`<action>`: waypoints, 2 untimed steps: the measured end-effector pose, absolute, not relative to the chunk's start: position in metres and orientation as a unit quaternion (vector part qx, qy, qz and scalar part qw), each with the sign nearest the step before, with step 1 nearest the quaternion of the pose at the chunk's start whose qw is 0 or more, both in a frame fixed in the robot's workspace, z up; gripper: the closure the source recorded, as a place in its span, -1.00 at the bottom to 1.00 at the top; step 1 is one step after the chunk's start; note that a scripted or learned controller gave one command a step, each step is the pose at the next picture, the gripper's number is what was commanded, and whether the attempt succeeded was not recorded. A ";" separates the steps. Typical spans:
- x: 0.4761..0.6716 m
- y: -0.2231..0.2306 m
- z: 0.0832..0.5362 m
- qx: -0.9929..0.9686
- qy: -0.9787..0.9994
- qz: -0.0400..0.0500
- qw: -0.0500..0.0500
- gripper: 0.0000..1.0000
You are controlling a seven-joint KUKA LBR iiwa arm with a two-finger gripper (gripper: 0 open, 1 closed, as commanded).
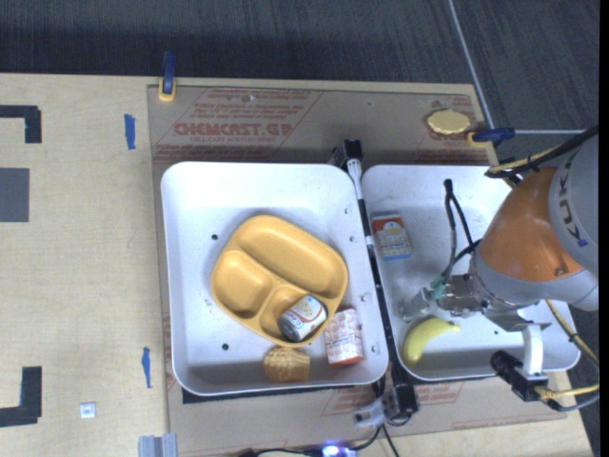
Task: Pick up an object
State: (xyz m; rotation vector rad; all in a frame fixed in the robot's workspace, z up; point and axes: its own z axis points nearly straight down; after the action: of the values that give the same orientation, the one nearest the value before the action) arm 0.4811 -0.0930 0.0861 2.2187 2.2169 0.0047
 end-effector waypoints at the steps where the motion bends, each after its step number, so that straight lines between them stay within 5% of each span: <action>1: 0.484 -0.095 0.086 0.707 0.707 0.001 0.000 -1.00; 2: 0.576 -0.092 0.086 0.706 0.708 0.001 0.002 -1.00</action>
State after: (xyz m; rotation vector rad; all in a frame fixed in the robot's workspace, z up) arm 0.5765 -0.0916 0.0861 2.2168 2.2217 0.0035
